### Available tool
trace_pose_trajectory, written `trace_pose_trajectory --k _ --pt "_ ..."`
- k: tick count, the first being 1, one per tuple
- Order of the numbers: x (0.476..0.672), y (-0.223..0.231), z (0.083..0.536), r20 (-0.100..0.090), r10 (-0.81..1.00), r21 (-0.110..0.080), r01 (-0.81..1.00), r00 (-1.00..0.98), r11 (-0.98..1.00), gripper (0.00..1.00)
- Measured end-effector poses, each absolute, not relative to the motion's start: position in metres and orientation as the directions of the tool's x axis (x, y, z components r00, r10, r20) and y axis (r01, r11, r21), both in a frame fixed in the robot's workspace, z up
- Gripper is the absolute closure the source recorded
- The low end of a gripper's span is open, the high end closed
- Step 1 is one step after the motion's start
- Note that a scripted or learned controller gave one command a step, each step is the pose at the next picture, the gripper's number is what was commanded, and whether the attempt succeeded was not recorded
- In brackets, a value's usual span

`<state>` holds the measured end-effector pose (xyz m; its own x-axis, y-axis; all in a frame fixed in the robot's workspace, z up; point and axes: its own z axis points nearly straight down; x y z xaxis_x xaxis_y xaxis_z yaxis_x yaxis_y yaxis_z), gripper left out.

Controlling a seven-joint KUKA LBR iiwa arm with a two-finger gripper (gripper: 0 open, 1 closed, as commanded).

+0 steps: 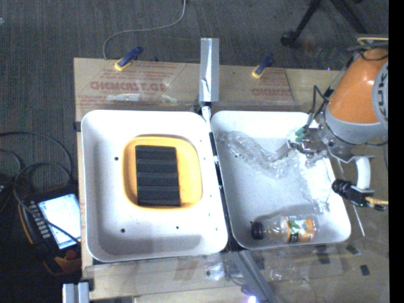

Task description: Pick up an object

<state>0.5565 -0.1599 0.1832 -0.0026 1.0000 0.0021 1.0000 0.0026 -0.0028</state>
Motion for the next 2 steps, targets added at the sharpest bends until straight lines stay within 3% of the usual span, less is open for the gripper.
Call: trace_pose_trajectory --k 1,2 --pt "0.613 -0.161 0.12 0.001 0.995 -0.003 0.995 0.103 -0.103 0.0" --pt "0.634 -0.153 0.194 -0.002 0.994 -0.001 0.994 0.113 -0.113 0.0"
